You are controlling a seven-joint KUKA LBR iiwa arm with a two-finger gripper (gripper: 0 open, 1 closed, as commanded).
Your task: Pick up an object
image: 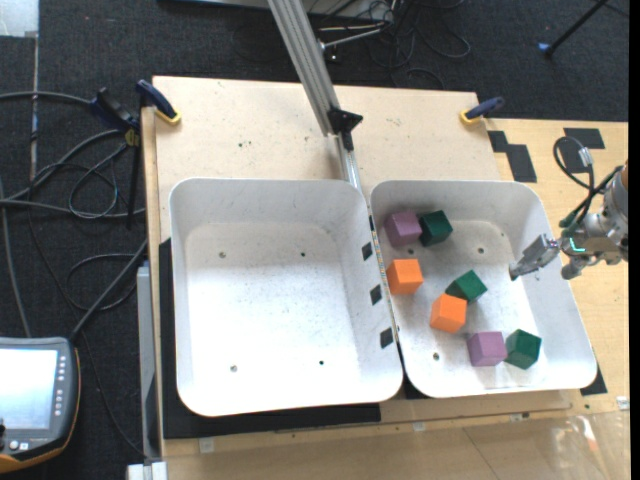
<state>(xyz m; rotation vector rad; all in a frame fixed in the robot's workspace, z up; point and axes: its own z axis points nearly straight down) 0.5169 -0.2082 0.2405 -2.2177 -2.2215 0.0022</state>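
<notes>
Several small cubes lie in the right bin (500, 213). A purple cube (403, 227) touches a dark green cube (435, 227) near the far left corner. Below them sits an orange cube (405, 275). A green cube (466, 287) rests against a second orange cube (449, 313) in the middle. Another purple cube (487, 348) and a green cube (523, 348) sit side by side near the front edge. My gripper (531, 259) hangs over the bin's right side, to the right of the middle green cube, with nothing visibly in it.
The left bin (270, 288) stands beside the right one, a black-marked divider between them. A slanted metal bar (305, 53) crosses the back of the bench. Clamps sit at the far corners. Cables and a teach pendant (30, 398) lie on the floor at left.
</notes>
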